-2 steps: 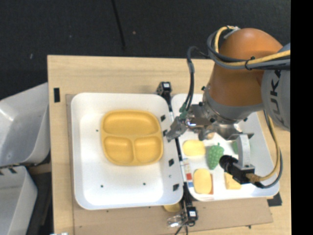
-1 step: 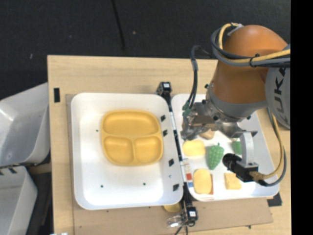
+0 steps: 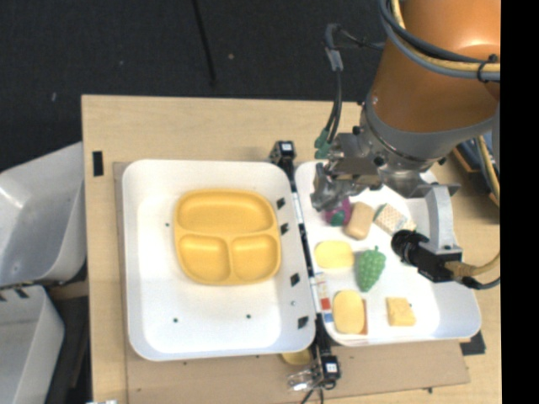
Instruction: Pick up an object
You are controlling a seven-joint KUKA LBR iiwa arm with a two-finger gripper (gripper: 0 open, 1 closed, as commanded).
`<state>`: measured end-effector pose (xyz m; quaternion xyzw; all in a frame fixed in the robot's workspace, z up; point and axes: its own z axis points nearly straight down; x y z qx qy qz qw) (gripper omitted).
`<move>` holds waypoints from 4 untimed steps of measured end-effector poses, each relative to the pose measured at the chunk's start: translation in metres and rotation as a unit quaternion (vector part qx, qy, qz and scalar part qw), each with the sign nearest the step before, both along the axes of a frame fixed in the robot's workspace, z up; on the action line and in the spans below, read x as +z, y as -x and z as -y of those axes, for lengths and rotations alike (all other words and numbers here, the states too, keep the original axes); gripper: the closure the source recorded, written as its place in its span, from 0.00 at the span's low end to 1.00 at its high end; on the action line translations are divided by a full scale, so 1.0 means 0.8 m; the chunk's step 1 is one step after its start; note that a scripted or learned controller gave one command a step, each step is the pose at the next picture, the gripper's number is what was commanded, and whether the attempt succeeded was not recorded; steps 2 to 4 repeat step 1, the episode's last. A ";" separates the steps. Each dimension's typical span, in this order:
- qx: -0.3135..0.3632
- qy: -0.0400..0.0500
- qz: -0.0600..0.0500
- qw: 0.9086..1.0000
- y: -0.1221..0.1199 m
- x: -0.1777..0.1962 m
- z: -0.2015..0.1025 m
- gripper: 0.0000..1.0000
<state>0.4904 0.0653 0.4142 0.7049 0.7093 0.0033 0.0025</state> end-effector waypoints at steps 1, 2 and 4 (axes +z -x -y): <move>0.002 0.002 -0.003 1.000 -0.001 0.008 0.003 1.00; 0.002 0.002 -0.003 1.000 -0.001 0.008 0.003 1.00; 0.002 0.002 -0.003 1.000 -0.001 0.008 0.003 1.00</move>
